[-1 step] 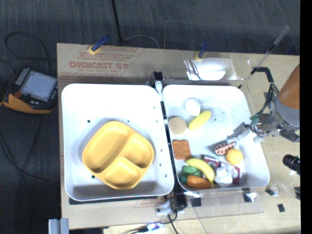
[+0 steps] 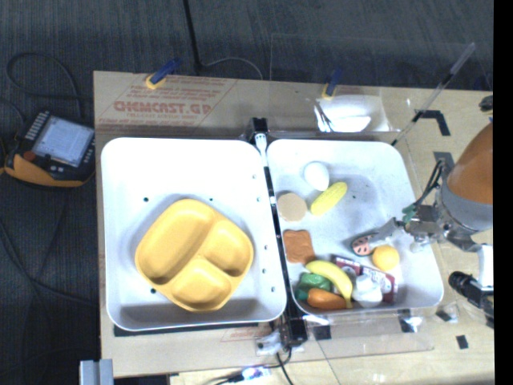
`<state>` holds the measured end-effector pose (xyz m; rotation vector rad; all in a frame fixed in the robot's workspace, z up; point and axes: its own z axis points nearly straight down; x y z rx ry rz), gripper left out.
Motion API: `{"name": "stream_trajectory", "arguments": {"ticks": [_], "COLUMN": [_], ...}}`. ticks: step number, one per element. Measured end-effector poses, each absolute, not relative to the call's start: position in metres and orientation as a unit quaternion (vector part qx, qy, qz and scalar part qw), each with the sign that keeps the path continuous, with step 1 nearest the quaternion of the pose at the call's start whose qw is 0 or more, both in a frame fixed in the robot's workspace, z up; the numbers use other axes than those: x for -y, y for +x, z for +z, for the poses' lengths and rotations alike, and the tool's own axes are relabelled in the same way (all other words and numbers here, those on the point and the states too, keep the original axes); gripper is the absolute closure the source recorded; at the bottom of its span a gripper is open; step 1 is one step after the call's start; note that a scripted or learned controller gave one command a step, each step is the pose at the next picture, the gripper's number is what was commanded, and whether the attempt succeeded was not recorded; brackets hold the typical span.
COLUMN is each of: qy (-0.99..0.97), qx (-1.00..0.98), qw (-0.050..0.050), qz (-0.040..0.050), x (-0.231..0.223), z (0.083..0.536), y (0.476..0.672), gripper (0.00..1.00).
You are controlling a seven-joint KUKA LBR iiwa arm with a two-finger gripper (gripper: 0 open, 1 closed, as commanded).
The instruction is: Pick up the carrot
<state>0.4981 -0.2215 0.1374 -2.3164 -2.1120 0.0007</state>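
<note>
The arm (image 2: pixel 473 184) is mostly cut off at the right edge; its gripper (image 2: pixel 394 229) pokes over the right bin (image 2: pixel 377 155) but it's too blurry to make out much; the carrot (image 2: pixel 325 299) sits at the near edge, tucked under the banana (image 2: pixel 330 274); red lettering on the board (image 2: pixel 164 107) behind the left bin (image 2: pixel 128 155) is too smeared to read.

Two white bins are sitting side by side on the counter: the left bin (image 2: pixel 120 215) and the right bin (image 2: pixel 401 175). One yellow tray (image 2: pixel 195 253) is lying in the left bin. The right bin is holding one egg (image 2: pixel 317 174), one corn cob (image 2: pixel 329 198), one cookie (image 2: pixel 292 207), one toast (image 2: pixel 298 245), one banana (image 2: pixel 330 274), one carrot (image 2: pixel 325 298) and one lemon (image 2: pixel 385 257).
</note>
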Motion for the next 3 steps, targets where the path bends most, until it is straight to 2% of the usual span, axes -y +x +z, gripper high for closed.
{"name": "stream_trajectory", "arguments": {"ticks": [1, 2, 3], "qy": [-0.741, -0.769, -0.677], "qx": [0.671, 0.640, 0.736], "qw": [0.004, 0.007, -0.006], "qz": [-0.0035, -0.0064, -0.0037], "x": [0.214, 0.213, 0.204], "z": [0.101, 0.096, 0.092], "y": [0.490, 0.502, 0.489], "gripper": [0.00, 0.00, 0.00]}}
